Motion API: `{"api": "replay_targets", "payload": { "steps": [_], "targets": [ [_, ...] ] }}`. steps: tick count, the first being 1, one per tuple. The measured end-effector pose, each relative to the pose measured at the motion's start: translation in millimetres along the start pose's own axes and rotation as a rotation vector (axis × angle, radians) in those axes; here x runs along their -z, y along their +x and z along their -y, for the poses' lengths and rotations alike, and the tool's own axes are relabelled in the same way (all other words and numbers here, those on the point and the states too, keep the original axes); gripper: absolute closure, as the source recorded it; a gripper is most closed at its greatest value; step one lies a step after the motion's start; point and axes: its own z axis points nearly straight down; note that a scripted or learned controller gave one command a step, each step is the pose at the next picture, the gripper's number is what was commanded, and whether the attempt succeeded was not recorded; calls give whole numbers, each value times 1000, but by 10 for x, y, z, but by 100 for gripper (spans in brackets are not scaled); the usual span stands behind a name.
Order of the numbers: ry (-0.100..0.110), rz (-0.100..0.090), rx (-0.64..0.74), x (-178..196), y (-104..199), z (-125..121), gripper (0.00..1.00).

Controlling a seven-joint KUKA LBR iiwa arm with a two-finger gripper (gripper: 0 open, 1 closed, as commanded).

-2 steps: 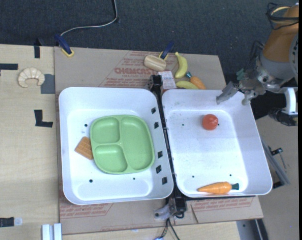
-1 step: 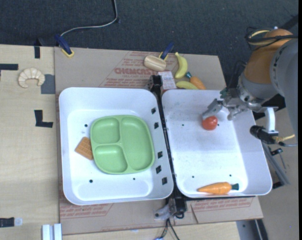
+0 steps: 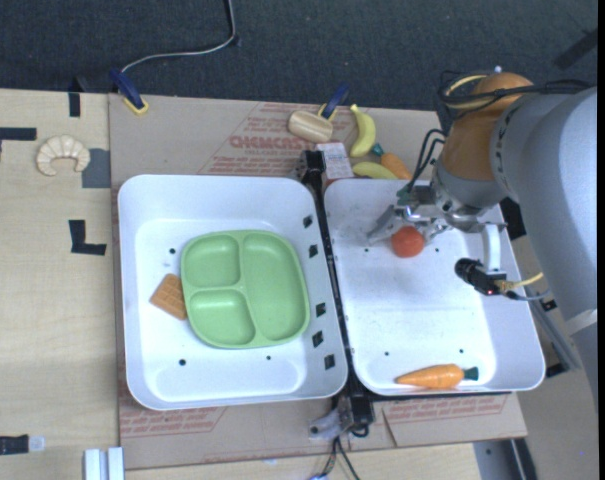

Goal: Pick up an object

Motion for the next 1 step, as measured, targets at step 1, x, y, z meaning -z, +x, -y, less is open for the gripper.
{"api": "replay_targets", "payload": {
  "steps": [1],
  "targets": [
    [-2, 2, 1, 100, -4, -4, 100]
  ]
}}
